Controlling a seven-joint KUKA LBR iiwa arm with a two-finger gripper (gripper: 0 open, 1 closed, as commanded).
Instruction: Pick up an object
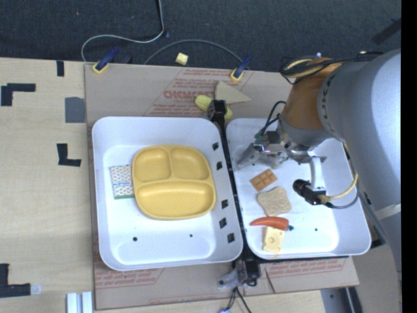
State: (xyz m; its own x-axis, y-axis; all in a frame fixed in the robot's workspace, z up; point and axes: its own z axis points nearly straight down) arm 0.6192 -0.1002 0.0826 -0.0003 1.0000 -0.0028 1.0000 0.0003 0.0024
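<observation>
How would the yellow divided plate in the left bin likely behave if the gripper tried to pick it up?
The yellow divided plate looks like rigid moulded plastic, so probably stiff and light. It lies flat in the left bin with a low rounded rim, so it likely would slide rather than tip, and its glossy surface may slip from the fingers.

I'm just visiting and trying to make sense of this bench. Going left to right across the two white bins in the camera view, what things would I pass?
Small patterned card → yellow divided plastic plate → black clips on the divide between the bins → small brown waffle-like cracker, in the right bin.
</observation>
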